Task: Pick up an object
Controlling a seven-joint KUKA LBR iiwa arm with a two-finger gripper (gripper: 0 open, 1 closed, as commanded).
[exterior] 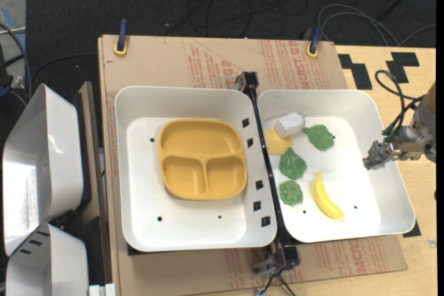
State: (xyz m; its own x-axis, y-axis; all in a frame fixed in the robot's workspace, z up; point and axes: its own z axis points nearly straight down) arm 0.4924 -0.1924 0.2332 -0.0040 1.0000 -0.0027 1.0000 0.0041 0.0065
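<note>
Red print runs across the cardboard sheet (208,59) under the bins, mirrored or upside down, too faint to read. Black and white square markers (361,69) sit on the bench at far right.

Right bin (368,218), nearest first: yellow banana (326,197) lying at a slant near the front, dark green bumpy piece (291,193) just left of it, a green leafy piece (292,163) behind that, then a pale yellow wedge (276,142) against the left wall, another green leafy piece (320,136) to the right, and a small grey-white block (289,125) farthest back, touching the wedge.

Left bin (139,218): one yellow divided tray (203,158) with three compartments, nothing in them, sits mid-bin.

Gripper (374,157) is over the right bin's right rim, well apart from every object, nothing held. Cannot tell whether it is open or closed; too small and dark.

Blue-and-yellow clamps (121,38) pin the cardboard's far corners; a white tub (41,156) stands off to the left.
</note>
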